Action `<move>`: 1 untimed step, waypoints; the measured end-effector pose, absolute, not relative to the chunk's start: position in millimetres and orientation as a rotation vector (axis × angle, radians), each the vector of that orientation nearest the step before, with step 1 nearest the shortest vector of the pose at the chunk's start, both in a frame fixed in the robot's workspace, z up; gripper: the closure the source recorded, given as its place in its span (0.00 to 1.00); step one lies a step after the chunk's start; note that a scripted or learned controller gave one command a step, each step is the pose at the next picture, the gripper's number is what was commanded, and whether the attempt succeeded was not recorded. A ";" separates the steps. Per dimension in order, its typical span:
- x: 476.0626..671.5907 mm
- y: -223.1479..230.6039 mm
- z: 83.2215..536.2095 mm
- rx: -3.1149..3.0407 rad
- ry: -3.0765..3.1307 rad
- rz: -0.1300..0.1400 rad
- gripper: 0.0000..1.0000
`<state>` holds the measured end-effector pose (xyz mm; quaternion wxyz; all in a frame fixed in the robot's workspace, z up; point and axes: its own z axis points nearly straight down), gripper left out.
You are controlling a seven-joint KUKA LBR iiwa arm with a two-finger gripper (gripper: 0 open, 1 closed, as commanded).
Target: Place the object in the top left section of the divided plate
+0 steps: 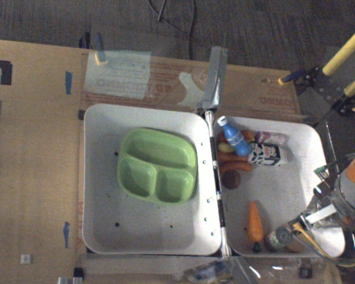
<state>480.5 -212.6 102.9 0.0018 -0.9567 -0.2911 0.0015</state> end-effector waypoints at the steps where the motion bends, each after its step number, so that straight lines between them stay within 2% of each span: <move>1: 479.2 -223.3 167.8 -3.018 -0.867 0.003 1.00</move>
